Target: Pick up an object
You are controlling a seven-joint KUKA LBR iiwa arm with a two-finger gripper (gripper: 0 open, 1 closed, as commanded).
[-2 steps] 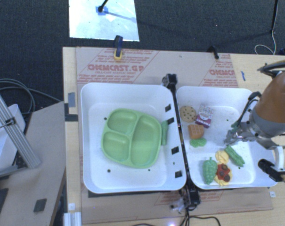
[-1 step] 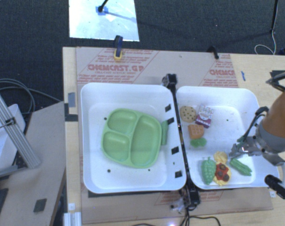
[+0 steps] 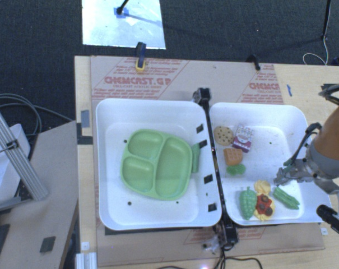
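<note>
You are seeing the two-finger gripper point(image 3: 282, 178) hanging low in the right white shallow bin point(image 3: 281, 116), just beside the green plastic pea pod point(image 3: 286, 198) lying at the near right, its opening not being clear.

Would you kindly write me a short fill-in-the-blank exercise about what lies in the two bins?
1. The divided tray in the left bin is coloured ____.
2. The cookie lies in the ____ bin.
3. The arm's claw hovers over the ____ bin.
4. The tray has ____ compartments.

Missing words: green; right; right; three
</note>
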